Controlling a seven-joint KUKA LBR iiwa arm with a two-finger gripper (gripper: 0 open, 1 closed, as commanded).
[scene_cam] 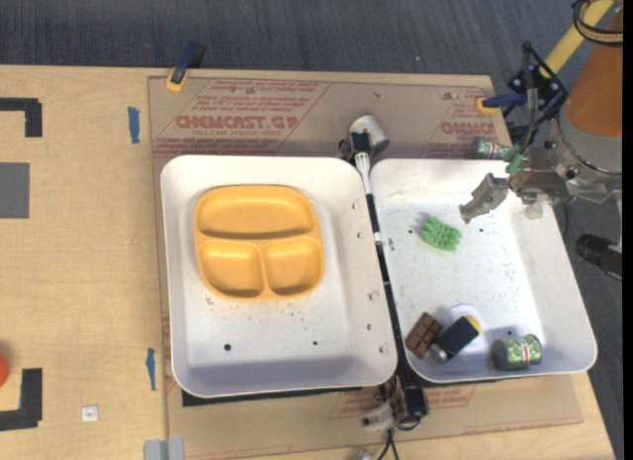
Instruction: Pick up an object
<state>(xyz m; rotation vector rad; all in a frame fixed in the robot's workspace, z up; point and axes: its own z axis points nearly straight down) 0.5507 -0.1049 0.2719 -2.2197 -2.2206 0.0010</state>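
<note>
The right white bin holds a green knobbly piece near its middle top. Along its near edge lie a brown block, a black and yellow object and a small green can. My gripper hangs over the upper part of this bin, just up and to the right of the green knobbly piece and apart from it. The arm enters from the right edge with its orange band at the top right.
The left white bin holds a yellow three-compartment tray. A black divider strip runs between the bins. Both bins rest on a cardboard sheet on the wooden bench, with clamps at its back edge.
</note>
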